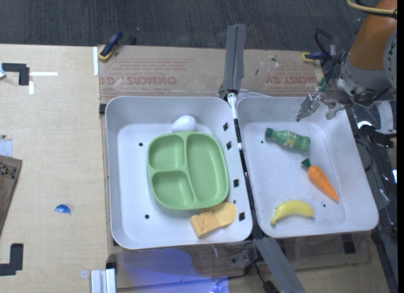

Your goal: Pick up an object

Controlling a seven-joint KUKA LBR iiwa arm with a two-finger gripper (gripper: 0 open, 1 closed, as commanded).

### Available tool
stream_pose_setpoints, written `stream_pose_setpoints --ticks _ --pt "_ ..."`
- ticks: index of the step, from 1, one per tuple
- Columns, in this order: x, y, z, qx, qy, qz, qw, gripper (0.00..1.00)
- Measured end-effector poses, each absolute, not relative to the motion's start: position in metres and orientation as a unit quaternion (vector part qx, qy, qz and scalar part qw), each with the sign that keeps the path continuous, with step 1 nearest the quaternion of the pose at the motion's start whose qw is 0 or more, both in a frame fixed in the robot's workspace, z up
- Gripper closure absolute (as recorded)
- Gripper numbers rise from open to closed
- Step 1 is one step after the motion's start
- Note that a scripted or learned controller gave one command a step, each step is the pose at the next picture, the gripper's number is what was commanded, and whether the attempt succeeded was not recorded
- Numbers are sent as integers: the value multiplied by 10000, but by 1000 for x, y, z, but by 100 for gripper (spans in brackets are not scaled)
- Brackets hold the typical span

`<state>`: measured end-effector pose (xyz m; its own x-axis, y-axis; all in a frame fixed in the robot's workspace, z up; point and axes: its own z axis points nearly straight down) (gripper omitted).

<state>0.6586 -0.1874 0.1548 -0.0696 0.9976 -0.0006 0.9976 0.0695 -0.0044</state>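
Note:
In the right bin (353, 219) lie a green bottle (287, 139) on its side, an orange carrot (322, 182) and a yellow banana (292, 210). My gripper (319, 108) hangs over that bin's back right corner, up and to the right of the bottle. Its fingers (304, 109) stand apart, open, with nothing between them. The left bin (123, 159) holds a green divided plate (188, 170), a white rounded object (185, 122) behind it and a yellow cheese wedge (213, 220) at its front.
A grey divider post (234, 58) rises behind the seam between the bins. Cables (372, 134) hang along the right bin's right side. A cardboard sheet (161, 74) lies behind the bins, and a wooden bench top (50, 159) spreads to the left.

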Motion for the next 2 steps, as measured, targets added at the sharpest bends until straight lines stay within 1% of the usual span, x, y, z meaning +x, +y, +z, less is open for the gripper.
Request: stream_pose_setpoints --ticks 1,2 --pt "625 -133 90 -6860 -7276 9 7 0" --pt "624 -134 96 -6873 -7263 21 18 100"
